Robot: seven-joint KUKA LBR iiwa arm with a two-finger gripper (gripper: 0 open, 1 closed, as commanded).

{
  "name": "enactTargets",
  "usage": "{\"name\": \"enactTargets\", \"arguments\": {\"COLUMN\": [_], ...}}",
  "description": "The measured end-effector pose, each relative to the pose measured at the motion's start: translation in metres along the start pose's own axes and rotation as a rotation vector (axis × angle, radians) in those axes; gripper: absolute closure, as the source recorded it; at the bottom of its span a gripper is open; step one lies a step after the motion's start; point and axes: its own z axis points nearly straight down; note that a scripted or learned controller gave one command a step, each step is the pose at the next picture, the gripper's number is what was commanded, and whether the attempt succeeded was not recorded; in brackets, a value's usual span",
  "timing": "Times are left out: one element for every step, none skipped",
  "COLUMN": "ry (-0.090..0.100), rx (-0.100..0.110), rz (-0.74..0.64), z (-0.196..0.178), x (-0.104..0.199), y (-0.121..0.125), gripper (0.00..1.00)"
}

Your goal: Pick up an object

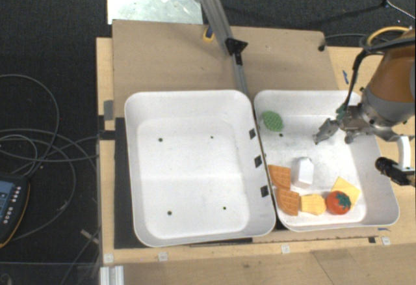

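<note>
My gripper (336,134) hangs over the back right part of the right bin (305,105), open, with nothing between its fingers. Left of it lies a green ball (272,122), well apart. Toward the bin's front sit a white block (303,171), two orange waffle pieces (281,176) (288,202), a yellow piece (313,204), a red tomato (338,202) and a yellow wedge (346,186). All of them rest on the bin floor, nearer the front than the gripper.
The left bin (188,166) adjoins the right one along a shared rim with black clips (258,161). A grey pole (214,4) slants over the bench from the back. Cables lie on the floor at the left.
</note>
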Motion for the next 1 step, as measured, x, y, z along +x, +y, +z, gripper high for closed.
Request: {"name": "enactTargets", "arguments": {"ry": [-0.002], "rx": [-0.007], "rz": [0.000], "z": [-0.0137], "x": [-0.0009], "y": [0.0017], "gripper": [1.00]}}
